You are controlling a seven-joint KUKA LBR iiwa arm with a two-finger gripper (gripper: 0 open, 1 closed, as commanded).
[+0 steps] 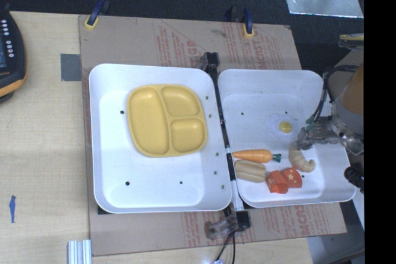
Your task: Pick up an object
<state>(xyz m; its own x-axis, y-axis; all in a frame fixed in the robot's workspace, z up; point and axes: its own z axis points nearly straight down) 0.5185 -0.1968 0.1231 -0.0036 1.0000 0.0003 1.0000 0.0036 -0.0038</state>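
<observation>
Carrot (251, 156) lies in right white bin (260, 86) on cardboard (179, 40).

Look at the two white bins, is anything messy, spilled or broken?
Nothing stands out. The yellow divided plate lies flat in the left bin. The carrot, hot dog, red toy and croissant huddle in the right bin, unspilled.

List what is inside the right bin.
The right bin holds a carrot, hot dog, red pepper, pale curved piece and small yellow piece. The pincer covers a patch of floor.
</observation>
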